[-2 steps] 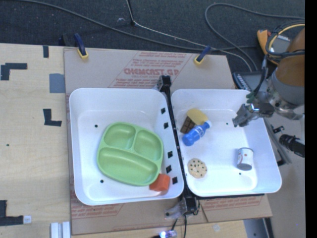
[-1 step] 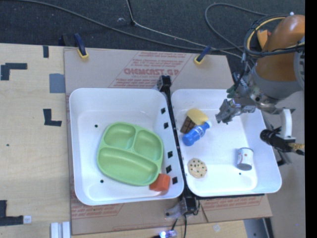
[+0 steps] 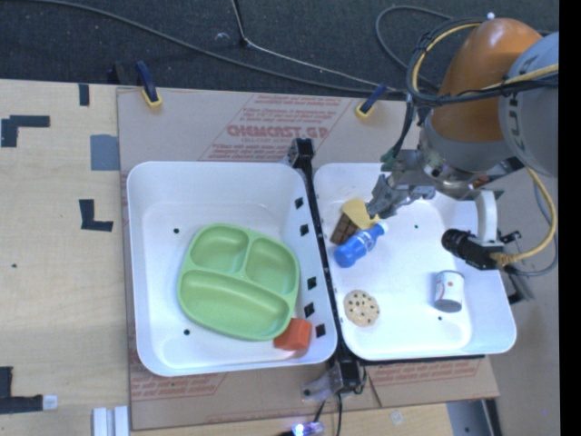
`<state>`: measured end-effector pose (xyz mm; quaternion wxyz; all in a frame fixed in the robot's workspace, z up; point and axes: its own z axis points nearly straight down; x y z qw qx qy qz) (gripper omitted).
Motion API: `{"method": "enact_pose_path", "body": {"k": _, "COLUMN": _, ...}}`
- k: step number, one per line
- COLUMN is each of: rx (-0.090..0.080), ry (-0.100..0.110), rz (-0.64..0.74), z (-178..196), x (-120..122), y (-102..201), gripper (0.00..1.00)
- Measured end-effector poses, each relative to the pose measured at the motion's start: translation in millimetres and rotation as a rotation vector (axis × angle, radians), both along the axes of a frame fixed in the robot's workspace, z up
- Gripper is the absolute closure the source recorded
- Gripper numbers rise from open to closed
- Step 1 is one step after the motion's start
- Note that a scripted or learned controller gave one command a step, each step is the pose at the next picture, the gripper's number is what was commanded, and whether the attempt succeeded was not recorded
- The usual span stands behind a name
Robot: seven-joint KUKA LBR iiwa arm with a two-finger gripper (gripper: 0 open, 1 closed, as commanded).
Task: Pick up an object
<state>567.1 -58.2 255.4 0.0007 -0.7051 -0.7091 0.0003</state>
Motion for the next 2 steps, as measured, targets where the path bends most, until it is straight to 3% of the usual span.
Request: {"method": "enact_pose_path", "body": {"k": 2, "rx": 0.0, "ry": 0.002, "rz": 0.001, "z": -31, "x": 8, "y": 104, "gripper": 1.0}}
